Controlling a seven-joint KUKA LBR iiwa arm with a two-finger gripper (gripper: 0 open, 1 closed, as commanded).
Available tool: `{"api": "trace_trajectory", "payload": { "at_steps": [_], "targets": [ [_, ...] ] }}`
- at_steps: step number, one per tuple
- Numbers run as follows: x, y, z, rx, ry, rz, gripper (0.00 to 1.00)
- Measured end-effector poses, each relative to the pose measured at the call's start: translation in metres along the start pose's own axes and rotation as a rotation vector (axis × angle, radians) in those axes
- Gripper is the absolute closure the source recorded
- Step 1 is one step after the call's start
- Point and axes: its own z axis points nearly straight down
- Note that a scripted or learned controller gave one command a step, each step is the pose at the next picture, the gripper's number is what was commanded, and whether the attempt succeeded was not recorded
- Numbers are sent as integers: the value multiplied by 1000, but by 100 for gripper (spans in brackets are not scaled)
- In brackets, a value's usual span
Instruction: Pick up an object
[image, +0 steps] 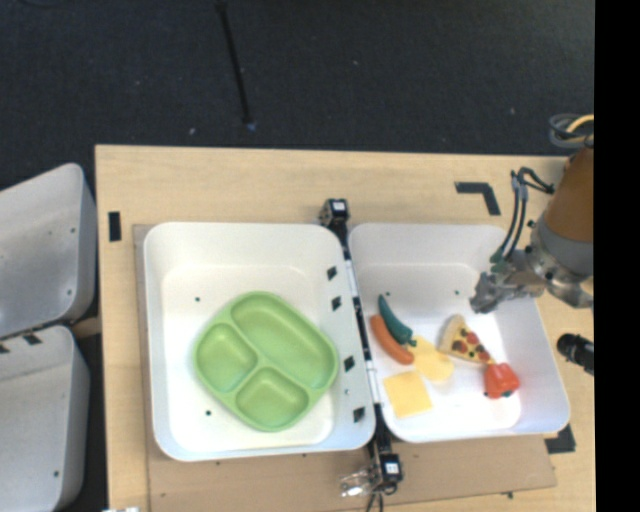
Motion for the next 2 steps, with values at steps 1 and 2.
{"api": "trace_trajectory", "payload": {
  "at_steps": [1, 2],
  "targets": [
    [-1, 7, -63, -2, -1, 0, 100],
    [-2, 8, -100, 1, 0, -1, 100]
  ]
}}
